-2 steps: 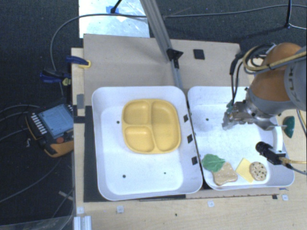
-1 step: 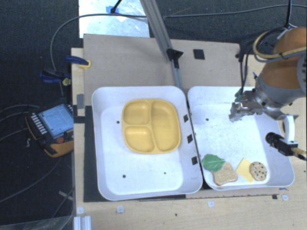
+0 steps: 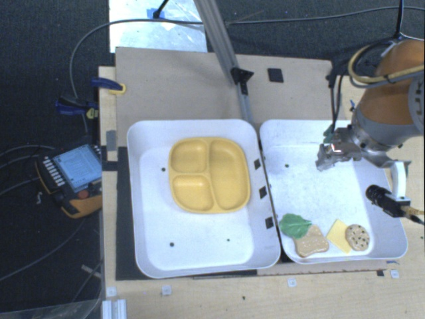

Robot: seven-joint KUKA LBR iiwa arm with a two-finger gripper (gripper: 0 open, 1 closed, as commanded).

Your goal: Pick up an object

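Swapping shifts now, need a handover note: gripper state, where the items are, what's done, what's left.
Gripper: over the upper part of the right bin, nothing seen held; finger state unclear.
Items: green leaf, bread slice, cheese slice and cookie clustered at the right bin's near edge. Yellow divided plate sits in the left bin.
Done: no pick visible.
Left: descend on one item, probably in the cluster, grasp and lift.

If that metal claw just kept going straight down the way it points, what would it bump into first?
Probably the bare floor of the right bin. The gripper hangs over its upper part, apart from the food pieces along the near edge; its height is unclear.
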